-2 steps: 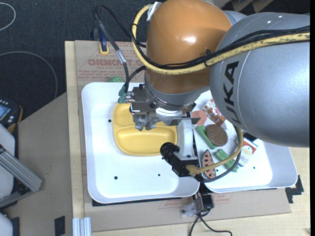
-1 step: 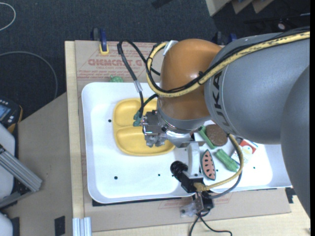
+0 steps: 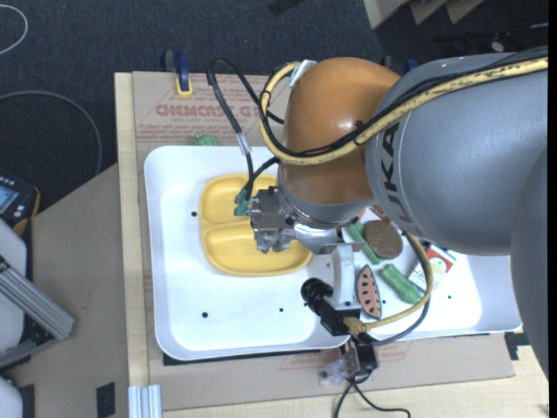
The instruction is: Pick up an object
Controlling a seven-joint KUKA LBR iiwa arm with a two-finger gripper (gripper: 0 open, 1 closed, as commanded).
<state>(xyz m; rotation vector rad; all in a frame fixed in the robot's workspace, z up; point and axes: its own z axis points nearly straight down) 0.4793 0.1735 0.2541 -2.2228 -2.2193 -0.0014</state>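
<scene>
Yellow and soft-looking, the banana-like object (image 3: 233,233) lay untouched near the far edge of the left bin (image 3: 174,259) while the gripper (image 3: 270,229) hung over it, its grasp impossible to judge, pickup not yet done.

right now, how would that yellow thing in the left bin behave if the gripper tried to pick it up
The yellow object looks like smooth, glossy moulded plastic, so probably stiff, light and somewhat slippery. It lies low and wide on the left bin floor, so it should slide rather than roll or tip. Its rounded lobes may be too broad to pinch.
</scene>
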